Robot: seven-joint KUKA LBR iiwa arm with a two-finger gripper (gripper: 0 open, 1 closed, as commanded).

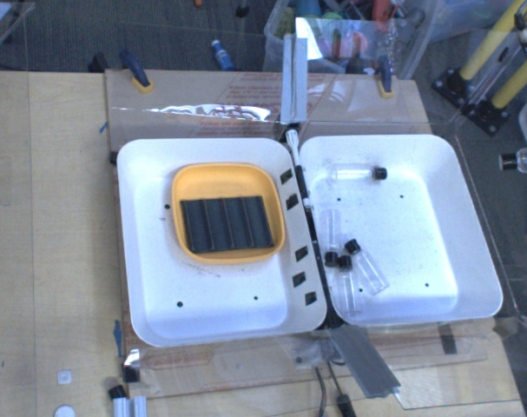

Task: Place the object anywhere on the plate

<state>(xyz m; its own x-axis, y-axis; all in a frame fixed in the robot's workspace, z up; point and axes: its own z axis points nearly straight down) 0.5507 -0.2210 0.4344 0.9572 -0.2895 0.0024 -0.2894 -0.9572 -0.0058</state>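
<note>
Step in hand, as you judge it: already placed. Dark grey ribbed rectangular block (227, 224) lies flat on yellow square plastic plate (187, 189) in left shallow white bin (150, 311). Gripper state: you cannot tell. Next move: verify placement only; leave clear capped vials (357, 263) in right white bin (437, 233).

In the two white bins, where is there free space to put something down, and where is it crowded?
Left bin: the yellow plate carries a dark ribbed block covering most of it; bare floor lies in front of the plate and along its left. Right bin: clear tubes with black caps crowd the side near the divider, one more at the back; the centre and right part are bare.
</note>
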